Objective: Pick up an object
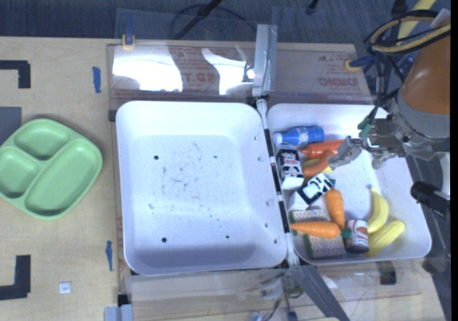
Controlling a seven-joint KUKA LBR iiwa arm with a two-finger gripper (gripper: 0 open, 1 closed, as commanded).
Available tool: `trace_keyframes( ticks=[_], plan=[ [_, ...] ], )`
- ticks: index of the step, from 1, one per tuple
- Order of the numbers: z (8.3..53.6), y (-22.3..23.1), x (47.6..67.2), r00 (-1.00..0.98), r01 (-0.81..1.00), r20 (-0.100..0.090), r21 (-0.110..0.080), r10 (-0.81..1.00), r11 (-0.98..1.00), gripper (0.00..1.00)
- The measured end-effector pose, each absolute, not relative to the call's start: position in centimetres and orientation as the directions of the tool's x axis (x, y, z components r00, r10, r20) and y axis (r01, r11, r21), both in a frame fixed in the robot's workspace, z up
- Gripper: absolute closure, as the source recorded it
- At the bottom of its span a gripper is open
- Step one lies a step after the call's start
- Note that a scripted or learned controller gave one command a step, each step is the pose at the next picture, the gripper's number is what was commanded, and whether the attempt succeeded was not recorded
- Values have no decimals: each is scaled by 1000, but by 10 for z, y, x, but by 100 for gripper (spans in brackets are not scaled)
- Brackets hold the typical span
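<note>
1. The gripper (348, 151) is hanging over the right bin (418, 248); its fingers' spread cannot be told, and nothing is visibly sitting between them.
2. Smooth, tapered carrots (334, 206) and curved yellow bananas (381, 223) are lying in a crowded heap — beside a blue bottle (300, 135) and a small can (356, 235).
3. The left bin (193, 184) is showing faint scuffs.
4. A green divided plate (47, 167) is resting on the wooden bench (57, 269); lettering is unreadable.

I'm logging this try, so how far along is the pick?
Done: the end effector has reached the right bin, above the orange carrot and blue bottle. In hand: nothing visibly. Left: grasping and lifting an object.
</note>
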State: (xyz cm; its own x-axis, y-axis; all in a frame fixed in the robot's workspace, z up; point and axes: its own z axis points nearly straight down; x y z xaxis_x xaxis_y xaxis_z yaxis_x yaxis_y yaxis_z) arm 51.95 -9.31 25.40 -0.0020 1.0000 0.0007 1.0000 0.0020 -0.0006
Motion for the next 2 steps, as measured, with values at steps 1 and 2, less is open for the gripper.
trace_keyframes(
  ticks=[1,2],
  plan=[
    [184,-89,565,32,999,1,-2,999,-32,0],
    [99,-99,604,119,993,0,4,993,-119,0]
  ],
)
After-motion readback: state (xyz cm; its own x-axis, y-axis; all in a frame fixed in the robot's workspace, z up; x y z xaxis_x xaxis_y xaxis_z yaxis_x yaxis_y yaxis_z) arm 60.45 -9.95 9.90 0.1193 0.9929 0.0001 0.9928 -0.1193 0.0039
